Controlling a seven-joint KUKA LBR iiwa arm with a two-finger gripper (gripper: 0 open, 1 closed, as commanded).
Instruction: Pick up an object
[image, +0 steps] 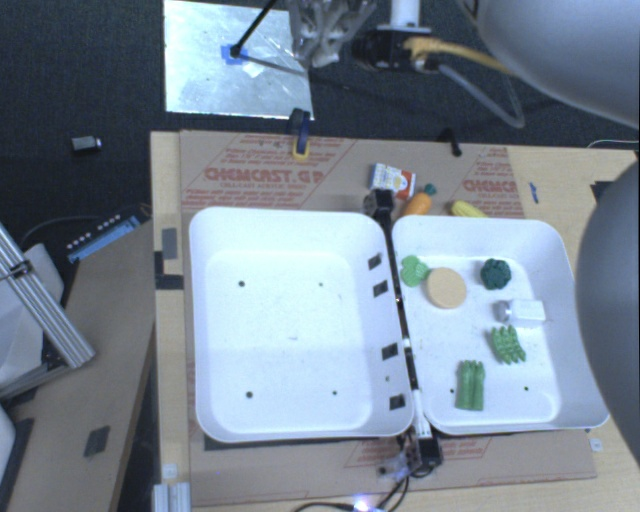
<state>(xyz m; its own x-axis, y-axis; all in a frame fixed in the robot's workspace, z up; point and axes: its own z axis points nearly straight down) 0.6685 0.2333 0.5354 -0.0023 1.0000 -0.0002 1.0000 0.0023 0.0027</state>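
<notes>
Nothing picked yet, by the look of it: every object lies loose in the right bin (560, 400), and the left bin (230, 400) is bare white. In the right bin, a tan disc (447, 288) sits near centre-top, with a small green piece (413, 269) touching it at about 10 o'clock. A dark green broccoli-like lump (495, 273) lies at the disc's 3 o'clock, apart from it. Below that, a small white-and-grey block (520, 312), then a ridged green piece (507, 345) at 6 o'clock of the block, and a green bundle of stalks (470, 385) toward the bin's 7 o'clock. The gripper (322, 35) hangs at the view's 12 o'clock, well clear of both bins, over a shiny sheet (205, 60). Blurred: cannot tell how its fingers stand, and nothing shows between them. The whole pick remains: reach, descend, close, lift.
</notes>
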